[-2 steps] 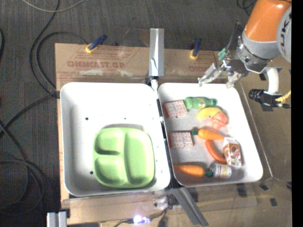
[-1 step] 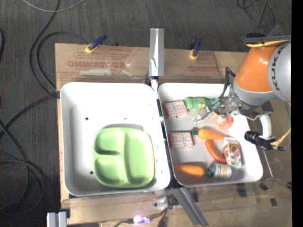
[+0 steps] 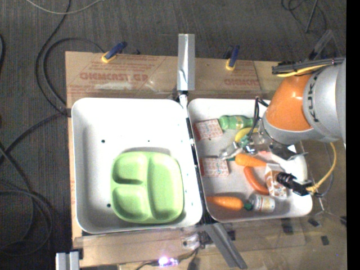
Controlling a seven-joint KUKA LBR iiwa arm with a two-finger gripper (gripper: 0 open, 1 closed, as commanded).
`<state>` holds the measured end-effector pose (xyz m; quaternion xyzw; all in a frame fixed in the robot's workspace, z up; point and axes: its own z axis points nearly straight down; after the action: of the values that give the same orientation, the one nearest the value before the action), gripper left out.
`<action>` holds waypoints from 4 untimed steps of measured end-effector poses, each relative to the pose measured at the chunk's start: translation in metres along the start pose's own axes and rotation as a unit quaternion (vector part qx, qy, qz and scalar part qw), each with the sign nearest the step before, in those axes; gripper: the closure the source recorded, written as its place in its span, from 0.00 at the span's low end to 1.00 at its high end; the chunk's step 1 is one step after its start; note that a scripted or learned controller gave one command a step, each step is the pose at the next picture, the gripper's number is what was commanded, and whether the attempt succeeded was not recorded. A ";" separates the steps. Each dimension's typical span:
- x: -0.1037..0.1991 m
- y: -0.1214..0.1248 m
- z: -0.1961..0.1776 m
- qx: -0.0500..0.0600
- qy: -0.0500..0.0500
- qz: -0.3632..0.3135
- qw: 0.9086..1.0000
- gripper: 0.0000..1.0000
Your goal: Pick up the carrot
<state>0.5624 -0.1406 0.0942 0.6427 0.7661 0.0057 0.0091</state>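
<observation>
A carrot (image 3: 226, 202) with a green stub lies along the front wall of the right bin (image 3: 304, 207). A second orange carrot-like piece (image 3: 251, 161) lies in the middle of that bin, with a smaller orange-red piece (image 3: 253, 179) just in front of it. My gripper (image 3: 235, 150) hangs low over the bin's middle, right at the left end of the middle orange piece. The arm's orange band (image 3: 289, 106) and grey wrist cover the bin's back right part.
The right bin also holds a green bottle (image 3: 236, 121), a yellow item (image 3: 243, 134), two pink-and-white packets (image 3: 208, 129) (image 3: 215, 166), a small carton (image 3: 275, 184) and a jar (image 3: 262, 203). A green divided plate (image 3: 148, 185) lies in the left bin (image 3: 90, 122).
</observation>
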 end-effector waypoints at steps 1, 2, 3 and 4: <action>0.002 0.001 -0.009 0.000 0.002 -0.001 1.000 1.00; 0.002 0.001 -0.009 0.000 0.002 -0.001 1.000 0.00; -0.014 -0.071 0.002 0.002 -0.001 -0.058 0.998 0.00; -0.042 -0.021 0.004 0.004 0.001 -0.054 0.999 0.00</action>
<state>0.5494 -0.1857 0.0903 0.6003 0.7998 0.0032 0.0060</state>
